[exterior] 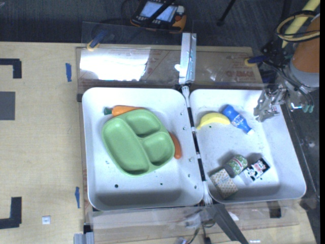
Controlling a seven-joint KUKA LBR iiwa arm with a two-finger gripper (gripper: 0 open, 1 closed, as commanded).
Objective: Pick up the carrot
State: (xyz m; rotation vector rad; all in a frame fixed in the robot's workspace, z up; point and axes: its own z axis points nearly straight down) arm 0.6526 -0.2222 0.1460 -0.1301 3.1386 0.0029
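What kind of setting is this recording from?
Most likely a robotics lab bench for pick trials: two shallow white bins hold toy-like props such as a green divided plate, and a handheld controller lies beyond them.

The grey arm with its orange band (307, 60) is seen reaching in above the far right corner of the right-hand shallow white bin (292, 174), its metal two-finger gripper (266, 107) poised over that bin's right rim.
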